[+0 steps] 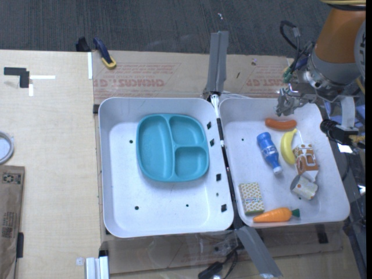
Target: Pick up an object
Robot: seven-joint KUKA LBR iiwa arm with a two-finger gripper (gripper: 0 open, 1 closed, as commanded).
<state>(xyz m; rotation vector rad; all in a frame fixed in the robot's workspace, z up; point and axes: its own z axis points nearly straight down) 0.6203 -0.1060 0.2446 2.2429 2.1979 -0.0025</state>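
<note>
Arm [340, 36]: orange band above a grey wrist; black cables looped alongside; small grey metal pincer [286, 104] at the tip.

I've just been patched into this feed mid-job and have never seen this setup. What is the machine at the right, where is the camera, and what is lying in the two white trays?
You are looking down at a slant from one fixed camera above a bench. The grey machine with the orange band is a robot arm reaching in from the right; its hand hangs over the far edge of the right bin, just above a hot dog. Whether its fingers are open or shut is too small to tell, and nothing shows between them.

The left bin holds a blue divided plate. The right bin holds the things to pick from: the hot dog, a blue bottle, a banana, a brown and white packet, a small grey and white item that I cannot identify, a tan sponge-like block and a carrot.
</note>
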